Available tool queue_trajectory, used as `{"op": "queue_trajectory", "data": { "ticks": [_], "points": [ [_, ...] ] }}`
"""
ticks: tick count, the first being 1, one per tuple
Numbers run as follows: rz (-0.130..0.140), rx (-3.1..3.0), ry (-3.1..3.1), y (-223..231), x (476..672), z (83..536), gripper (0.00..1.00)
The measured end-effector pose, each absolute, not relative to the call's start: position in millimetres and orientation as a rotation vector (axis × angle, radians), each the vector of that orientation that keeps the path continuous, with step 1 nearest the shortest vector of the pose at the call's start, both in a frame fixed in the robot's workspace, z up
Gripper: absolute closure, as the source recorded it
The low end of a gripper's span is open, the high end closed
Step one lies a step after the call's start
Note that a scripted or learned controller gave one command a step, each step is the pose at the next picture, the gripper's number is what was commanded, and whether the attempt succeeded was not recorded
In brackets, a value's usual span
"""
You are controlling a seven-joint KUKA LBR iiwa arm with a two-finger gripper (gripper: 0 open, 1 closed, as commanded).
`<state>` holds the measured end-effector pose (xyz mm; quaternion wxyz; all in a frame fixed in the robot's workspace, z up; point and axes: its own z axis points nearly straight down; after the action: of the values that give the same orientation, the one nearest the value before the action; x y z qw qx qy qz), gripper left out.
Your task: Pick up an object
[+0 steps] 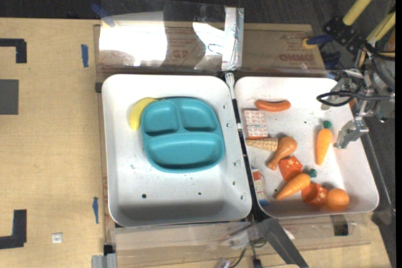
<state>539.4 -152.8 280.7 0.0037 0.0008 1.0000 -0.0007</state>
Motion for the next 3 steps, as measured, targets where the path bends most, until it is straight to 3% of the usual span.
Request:
{"op": "queue_trajectory", "data": {
  "ticks": [1, 2, 3],
  "points": [
    [0.001, 0.031, 3.144, -166.0, 478.7, 146.0, 0.0],
    [-0.006, -0.019, 3.128, -166.6, 549.1, 89.2, 0.0],
    [-0.005, 0.004, 3.129, -125.2, 484.8, 89.7, 0.0]
  ]
}}
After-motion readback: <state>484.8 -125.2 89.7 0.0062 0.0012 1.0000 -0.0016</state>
